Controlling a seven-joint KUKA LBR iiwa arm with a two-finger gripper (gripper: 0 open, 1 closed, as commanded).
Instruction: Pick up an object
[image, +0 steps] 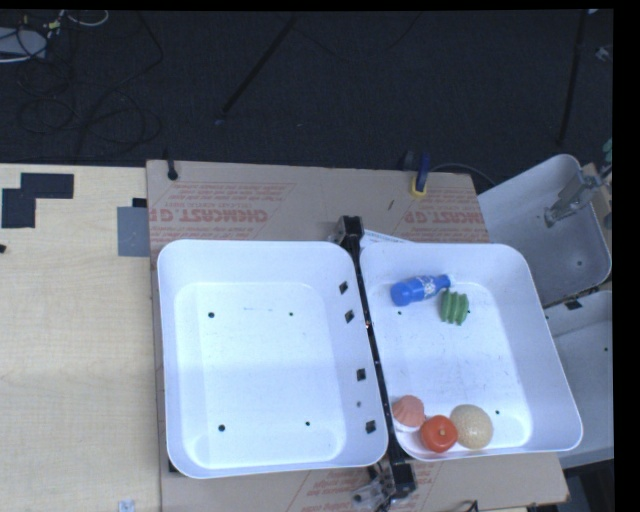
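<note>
The right white bin holds several small objects. A blue bottle lies on its side near the bin's far edge, with a green ridged piece just to its right. In the near corner sit a pale pink round piece, a red-orange tomato-like ball and a beige ball, all three packed close together. The left white bin stands beside it.
Both bins rest on a cardboard sheet on a light wooden bench. A black strip with clips runs between the bins. A grey metal plate stands at the right, and a blue and yellow clamp at the cardboard's far edge.
</note>
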